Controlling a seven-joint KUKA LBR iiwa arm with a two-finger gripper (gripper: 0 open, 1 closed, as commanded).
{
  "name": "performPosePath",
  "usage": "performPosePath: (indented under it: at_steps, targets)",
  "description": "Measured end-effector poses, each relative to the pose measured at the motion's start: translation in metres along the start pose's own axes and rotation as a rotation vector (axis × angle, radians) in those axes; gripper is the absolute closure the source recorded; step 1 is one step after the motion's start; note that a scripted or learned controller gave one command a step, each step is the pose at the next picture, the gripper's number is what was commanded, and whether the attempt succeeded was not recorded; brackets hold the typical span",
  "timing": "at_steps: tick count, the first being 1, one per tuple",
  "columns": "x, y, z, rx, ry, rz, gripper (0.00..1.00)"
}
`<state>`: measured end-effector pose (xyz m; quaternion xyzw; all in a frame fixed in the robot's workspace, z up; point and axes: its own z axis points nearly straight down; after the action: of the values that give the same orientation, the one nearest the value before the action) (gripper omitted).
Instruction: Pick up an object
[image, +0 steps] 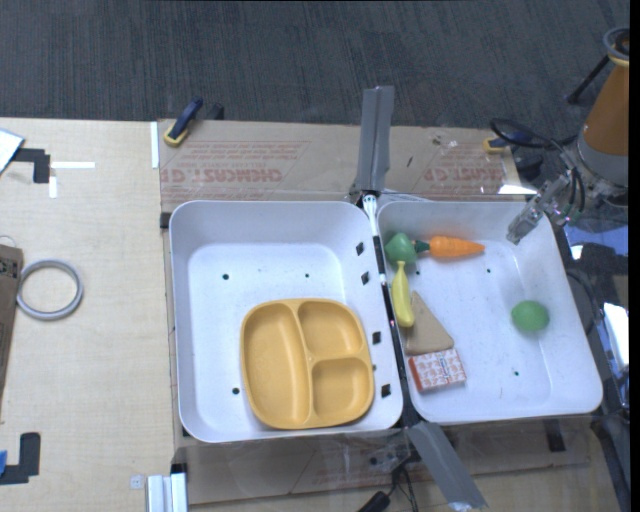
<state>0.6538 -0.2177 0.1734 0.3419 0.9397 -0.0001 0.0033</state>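
One yellow tray (305, 362), one banana (402, 296), one carrot (456, 249), gripper (528, 222) state unclear

Counter (90, 400) with two bins

Left bin (200, 240) and right bin (570, 330) sit at centre; a tape roll (47, 289) lies at 9 o'clock, cardboard (260, 165) toward 12.

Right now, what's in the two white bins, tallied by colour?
Yellow: 2, divided plastic plate, banana
Green: 2, round ball, small leafy piece
Orange: 1, carrot
Tan: 1, wedge
Red-and-white: 1, flat box
Total: 7
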Motion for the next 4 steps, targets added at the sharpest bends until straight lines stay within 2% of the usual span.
performPosePath:
  at_steps: [1,2,3,4]
  targets:
    - [0.0,0.0,0.001,0.0,0.001,0.0,0.0]
    - [0.051,-0.049,0.08,0.001,0.003,-0.053,0.0]
    - [0.029,-0.028,0.079,-0.001,0.0,-0.366,0.0]
    - [0.067,-0.001,0.08,-0.001,0.003,-0.491,0.0]
